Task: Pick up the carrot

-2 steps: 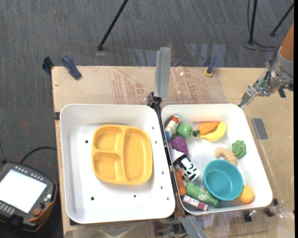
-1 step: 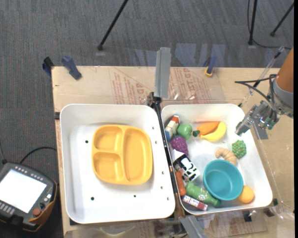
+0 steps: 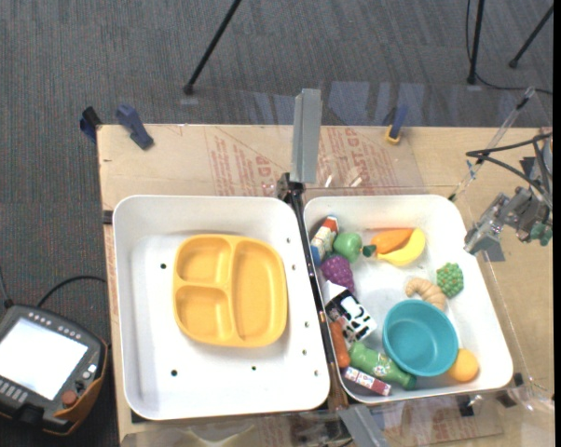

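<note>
**Carrot rests by the right bin's far wall; gripper stands outside the bin**

Nearest the lens, a grey control pendant (image 3: 34,366) with a pale screen lies on the carpet off the bench's near left corner.

Across the bench (image 3: 197,161), a brown board with red print, two white bins sit side by side with their inner walls touching. In the left bin (image 3: 141,343), a yellow divided plate (image 3: 231,289) lies flat near the middle. The right bin (image 3: 490,324) is crowded with toys.

In the right bin, a teal bowl (image 3: 420,336) stands upright toward the near right corner, with a small orange fruit (image 3: 464,366) just beside it in that corner. A green bottle (image 3: 381,363) lies along the near edge, beside a small red and white packet (image 3: 366,380). A black and white toy car (image 3: 352,315) sits near the left wall, and a bunch of purple grapes (image 3: 336,271) lies beyond it.

The carrot (image 3: 390,240) lies on its side toward the far edge of the right bin, about midway along it. Its orange body touches a yellow banana (image 3: 409,250), and its green end points toward a round green fruit (image 3: 348,245). A small white bottle (image 3: 323,237) lies against the left wall. Green broccoli (image 3: 450,279) and a knobbly tan piece (image 3: 427,292) sit near the right wall.

The gripper (image 3: 493,231) hangs over the bench just outside the right bin's right wall, near its far right corner and well apart from the carrot. It holds nothing that can be seen, and it is too small and cluttered to tell whether it is spread or pressed together.
</note>
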You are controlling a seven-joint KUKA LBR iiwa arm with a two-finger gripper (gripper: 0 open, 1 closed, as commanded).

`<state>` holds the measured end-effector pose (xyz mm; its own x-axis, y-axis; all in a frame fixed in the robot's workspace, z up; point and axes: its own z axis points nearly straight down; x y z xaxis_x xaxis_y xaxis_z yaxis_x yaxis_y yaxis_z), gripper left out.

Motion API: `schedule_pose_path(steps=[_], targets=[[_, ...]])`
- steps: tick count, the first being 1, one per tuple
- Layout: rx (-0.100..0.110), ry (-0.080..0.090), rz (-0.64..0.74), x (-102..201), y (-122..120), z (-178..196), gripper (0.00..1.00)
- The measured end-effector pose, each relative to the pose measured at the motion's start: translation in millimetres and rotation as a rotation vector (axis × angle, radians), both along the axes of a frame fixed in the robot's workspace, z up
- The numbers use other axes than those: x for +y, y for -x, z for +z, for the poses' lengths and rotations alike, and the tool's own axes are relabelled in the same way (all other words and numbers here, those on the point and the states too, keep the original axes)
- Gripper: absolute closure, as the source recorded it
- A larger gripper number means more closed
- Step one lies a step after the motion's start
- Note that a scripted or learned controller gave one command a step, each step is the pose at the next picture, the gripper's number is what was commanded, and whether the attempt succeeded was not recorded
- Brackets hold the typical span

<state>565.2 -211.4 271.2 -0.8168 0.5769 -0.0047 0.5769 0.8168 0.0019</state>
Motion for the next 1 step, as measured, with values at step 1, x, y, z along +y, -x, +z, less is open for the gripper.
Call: schedule_pose_path(steps=[1], targets=[[0.003,-0.001,0.258,0.9,78.9,10.5,1.0]])
